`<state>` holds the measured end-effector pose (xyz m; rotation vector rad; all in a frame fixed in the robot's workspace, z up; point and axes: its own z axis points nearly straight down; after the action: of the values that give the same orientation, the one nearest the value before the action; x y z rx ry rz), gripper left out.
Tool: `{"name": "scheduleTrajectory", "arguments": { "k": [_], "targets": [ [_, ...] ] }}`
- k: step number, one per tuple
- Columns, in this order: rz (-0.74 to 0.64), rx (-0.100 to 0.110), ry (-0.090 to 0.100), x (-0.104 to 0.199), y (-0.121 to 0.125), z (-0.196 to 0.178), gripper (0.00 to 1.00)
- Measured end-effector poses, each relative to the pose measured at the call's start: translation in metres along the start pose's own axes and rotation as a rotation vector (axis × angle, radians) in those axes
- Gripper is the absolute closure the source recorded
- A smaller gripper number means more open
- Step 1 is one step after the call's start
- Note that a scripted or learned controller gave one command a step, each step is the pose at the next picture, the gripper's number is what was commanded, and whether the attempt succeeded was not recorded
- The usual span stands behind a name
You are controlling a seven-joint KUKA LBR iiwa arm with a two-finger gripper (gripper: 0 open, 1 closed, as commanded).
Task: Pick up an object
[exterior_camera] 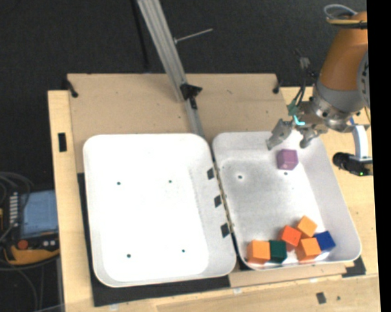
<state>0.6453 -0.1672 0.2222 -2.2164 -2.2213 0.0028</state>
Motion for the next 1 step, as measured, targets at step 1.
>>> {"name": "scheduleTrajectory", "arguments": {
  "k": [1],
  "targets": [
    [-0.002,-0.004,-0.004,-0.0008,0.0007,-0.0031,0.00]
  ]
}}
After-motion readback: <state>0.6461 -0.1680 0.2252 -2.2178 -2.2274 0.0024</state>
